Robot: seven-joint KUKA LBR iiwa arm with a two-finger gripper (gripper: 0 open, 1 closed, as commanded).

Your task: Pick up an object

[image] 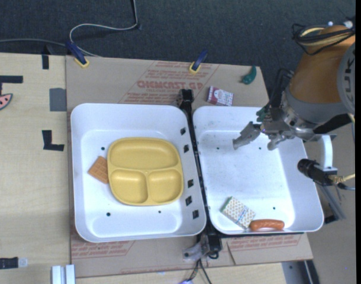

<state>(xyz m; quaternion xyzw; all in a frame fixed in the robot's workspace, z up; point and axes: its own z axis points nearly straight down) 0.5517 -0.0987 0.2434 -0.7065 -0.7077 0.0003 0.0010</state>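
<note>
**A:** Objects worth going for sit in the right bin (299, 176): a small patterned packet (238, 211) and, just beside it, an orange sausage-shaped toy (267, 225). Both lie along the rim nearest the camera, well below your gripper (257, 139) as the view shows it, and somewhat to the side of it.

**B:** So which step would you say I'm in?

**A:** The approach, I'd judge. Your gripper hangs over the far part of that bin with its fingers (244, 136) spread apart and nothing between them. Nothing has been picked yet.

**B:** What does the next move ask of me?

**A:** Carry the wrist across the bin toward the near rim, line the open fingers over one item, then go down and close. The packet lies flat and tilted, so the fingers need to straddle its narrow side. The sausage toy rests right against the bin wall, which I think leaves little room for a finger on that side.

**B:** And the other bin?

**A:** Farther from your gripper, past the divider: a yellow divided plate (146, 170) with a tan waffle-like piece (99, 170) poking out from beside it. The plate looks too wide for these fingers, I'd guess. You'd do better with the packet.
</note>
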